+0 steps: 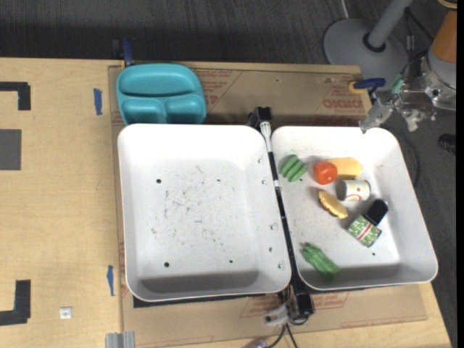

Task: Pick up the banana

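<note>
The banana (pixel 333 204) is a small yellow, slightly browned piece lying in the middle of the right bin (pixel 406 263). It rests just below and left of a white cup (pixel 354 190). My gripper (pixel 390 114) hangs above the bin's far right corner, well up and to the right of the banana and apart from every object. Nothing shows in the gripper.
The right bin also holds a green striped item (pixel 293 168), an orange-red ball (pixel 325 172), a yellow block (pixel 349 167), a black bottle with a green label (pixel 368 223) and a green pickle (pixel 320 260). The left bin (pixel 138 267) lies alongside. A teal tray (pixel 161 93) sits behind it.
</note>
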Robot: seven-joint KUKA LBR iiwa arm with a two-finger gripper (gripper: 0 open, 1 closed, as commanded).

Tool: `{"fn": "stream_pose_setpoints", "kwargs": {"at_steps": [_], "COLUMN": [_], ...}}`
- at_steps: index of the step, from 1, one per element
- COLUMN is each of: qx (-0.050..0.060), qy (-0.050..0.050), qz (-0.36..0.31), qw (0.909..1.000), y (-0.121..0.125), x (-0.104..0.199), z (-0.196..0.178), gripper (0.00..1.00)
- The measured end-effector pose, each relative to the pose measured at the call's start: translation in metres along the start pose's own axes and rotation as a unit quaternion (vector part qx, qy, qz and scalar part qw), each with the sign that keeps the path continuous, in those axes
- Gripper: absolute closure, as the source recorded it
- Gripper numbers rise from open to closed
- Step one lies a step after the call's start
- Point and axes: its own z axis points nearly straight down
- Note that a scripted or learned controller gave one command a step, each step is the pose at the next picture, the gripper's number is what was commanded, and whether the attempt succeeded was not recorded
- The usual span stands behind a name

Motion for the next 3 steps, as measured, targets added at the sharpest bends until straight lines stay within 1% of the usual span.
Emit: {"fn": "stream_pose_setpoints", "kwargs": {"at_steps": [1,2,3], "qx": [0.0,0.0,-0.003], "qy": [0.0,0.001,0.0], "qz": [-0.081,-0.079,-0.121], "qw": [0.9967,0.9969,0.9926], "y": [-0.074,-0.128,-0.092], "x": [0.019,0.066,0.092], "z": [0.036,0.158,0.157], "gripper": [0.0,0.0,0.0]}}
